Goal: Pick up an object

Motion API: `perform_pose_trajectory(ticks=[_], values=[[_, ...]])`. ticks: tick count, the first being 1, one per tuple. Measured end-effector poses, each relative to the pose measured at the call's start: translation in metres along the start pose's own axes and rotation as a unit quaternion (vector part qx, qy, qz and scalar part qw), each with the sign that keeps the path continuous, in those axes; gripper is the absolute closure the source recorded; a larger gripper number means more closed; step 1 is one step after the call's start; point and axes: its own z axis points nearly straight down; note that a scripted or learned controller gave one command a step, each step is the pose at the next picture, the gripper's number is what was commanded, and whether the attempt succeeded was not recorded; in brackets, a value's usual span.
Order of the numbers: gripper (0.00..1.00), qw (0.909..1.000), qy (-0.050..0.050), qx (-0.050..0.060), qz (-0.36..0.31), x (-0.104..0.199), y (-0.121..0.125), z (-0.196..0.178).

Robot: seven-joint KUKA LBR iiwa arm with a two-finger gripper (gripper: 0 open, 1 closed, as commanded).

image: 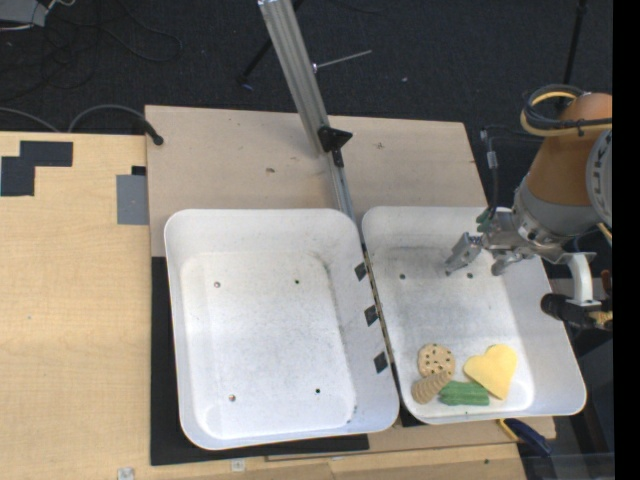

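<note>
In the right bin, several small objects lie near the front corner: a round tan cookie, a brown ridged piece just below it, a green bean-like piece, and a yellow heart-shaped piece. My gripper hangs over the back part of the right bin, well behind those objects. Its fingers are spread apart with nothing between them.
The left bin lies beside the right one, with black clips along the shared edge. A slanted aluminium beam rises behind the bins. A wooden panel lies to the left.
</note>
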Motion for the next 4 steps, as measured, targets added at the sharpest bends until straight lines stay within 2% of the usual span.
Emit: perform_pose_trajectory(ticks=[1, 2, 3, 4], values=[[0.0, 1.0, 0.0, 0.0, 0.0, 0.001, -0.001, 0.054], [1.0, 1.0, -0.001, -0.003, 0.001, 0.0, 0.0, 0.041], [1.0, 1.0, -0.002, -0.006, 0.0, -0.004, 0.006, -0.021], [1.0, 1.0, -0.002, -0.006, 0.0, 0.002, 0.011, -0.068]])
